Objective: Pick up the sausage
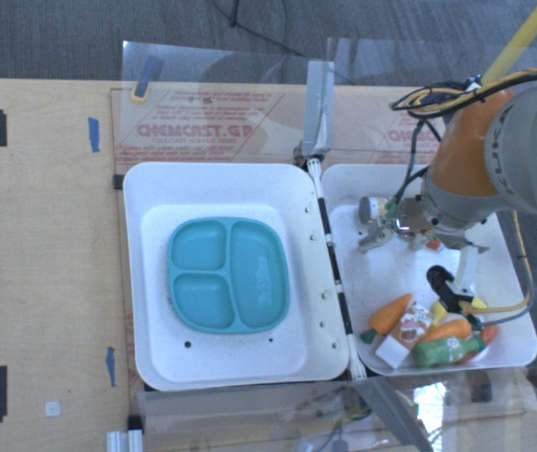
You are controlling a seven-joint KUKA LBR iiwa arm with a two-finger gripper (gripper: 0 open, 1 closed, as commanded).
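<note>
One arm bends over the right bin, its end effector low; grip state unclear.

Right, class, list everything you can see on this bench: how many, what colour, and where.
White bins: 2, side by side; left bin, right bin.
Divided plate: 1, turquoise, three sections, in left bin.
Toy carrots: 2, orange; one, another, near end of right bin.
Green bottle: 1, beside the carrots.
Other small toy foods: heaped there, too jumbled to name.
Clear panels: behind the bins.
Arm: 1, grey, orange band, over right bin.
Gripper: 1, metal, in right bin.
</note>
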